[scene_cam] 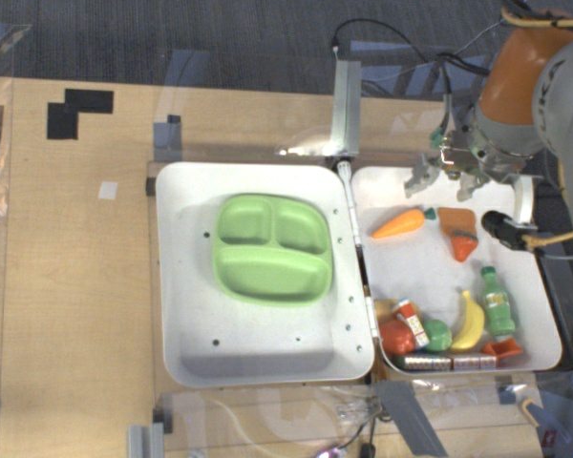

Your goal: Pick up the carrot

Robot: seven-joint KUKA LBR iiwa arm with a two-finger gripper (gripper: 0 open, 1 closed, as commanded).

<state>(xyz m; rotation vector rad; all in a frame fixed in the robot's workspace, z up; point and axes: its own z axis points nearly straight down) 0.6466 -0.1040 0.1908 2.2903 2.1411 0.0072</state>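
**benchwatcher:** Where's the carrot sitting right now?

**iiwa_fan:** The orange tapered plastic carrot with a green stub end [399,224] is lying on its side in the shallow white right-hand bin [546,299], at about 10 o'clock from that bin's middle, close to the divider wall. Tip points roughly toward 8 o'clock.

**benchwatcher:** And the claw?

**iiwa_fan:** The grey two-finger gripper [444,181] hangs at the bin's 12 o'clock edge, up and to the 2 o'clock side of the carrot. Fingers are spread apart with nothing between them — released, not touching the carrot.

**benchwatcher:** Anything crowding it?

**iiwa_fan:** Just beside it at 3 o'clock there's an orange-brown block [456,219] with a small red strawberry-like piece [464,247] under it. Down at 6 o'clock is a cluster — yellow toy banana [471,319], green plastic bottle [497,307], red round tomato-ish thing [397,337]. The left white bin [186,346] holds a lime-green divided plastic plate [271,248].
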